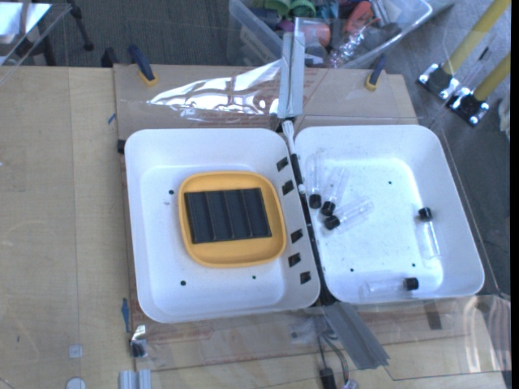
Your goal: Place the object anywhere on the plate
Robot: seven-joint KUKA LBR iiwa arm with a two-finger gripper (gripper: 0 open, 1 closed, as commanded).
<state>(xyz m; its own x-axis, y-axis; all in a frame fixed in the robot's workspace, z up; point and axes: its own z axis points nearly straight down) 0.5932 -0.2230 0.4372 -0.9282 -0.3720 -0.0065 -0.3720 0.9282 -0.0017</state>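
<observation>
A yellow plate [233,217] with a dark ribbed centre sits in the left bin [154,160], its long axis running left to right. In the right bin [454,177] lie several clear vials with black caps: a cluster [328,205] near the divider, one vial [427,233] pointing far to near at the right wall, another [389,285] lying left to right along the near edge.

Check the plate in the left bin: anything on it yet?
Nothing on it. The yellow plate shows just its dark ribbed centre; the clear vials all lie in the right bin.
</observation>
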